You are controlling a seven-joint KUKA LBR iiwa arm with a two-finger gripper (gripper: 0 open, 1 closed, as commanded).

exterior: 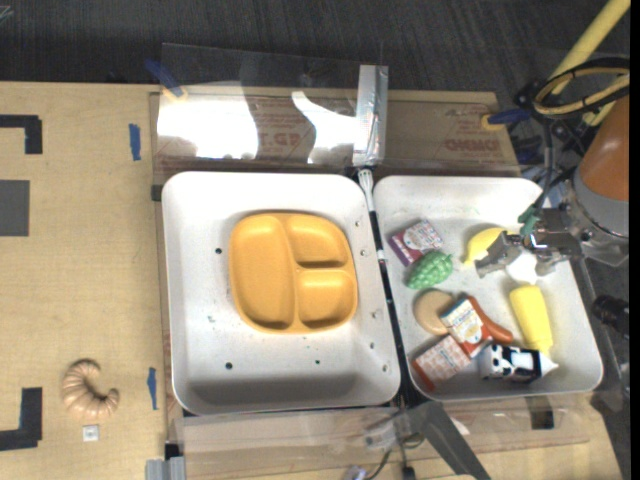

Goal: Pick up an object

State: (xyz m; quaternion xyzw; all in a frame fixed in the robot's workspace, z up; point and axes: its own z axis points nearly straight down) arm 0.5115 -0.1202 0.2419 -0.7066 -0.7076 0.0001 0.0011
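Observation:
My gripper [512, 250] hangs over the upper right part of the right bin [400, 193], reaching in from the right under the orange-banded wrist. Its tip is right beside a small yellow banana-like piece [482, 241]; I cannot tell whether it touches it. Just below lies a yellow cylinder [531, 314]. Further left are a purple packet [416, 239], a green bumpy piece [429, 268] and a tan round cookie [430, 310]. A red and white packet [443, 360], an orange-labelled packet [464, 323] and a black and white cow toy [512, 362] lie near the front.
The left bin [190, 268] holds a yellow divided plate [293, 271]. A tan croissant-shaped toy [89, 388] lies on the bench at the far left. Cables and a yellow hose [590, 43] run behind the arm at the upper right.

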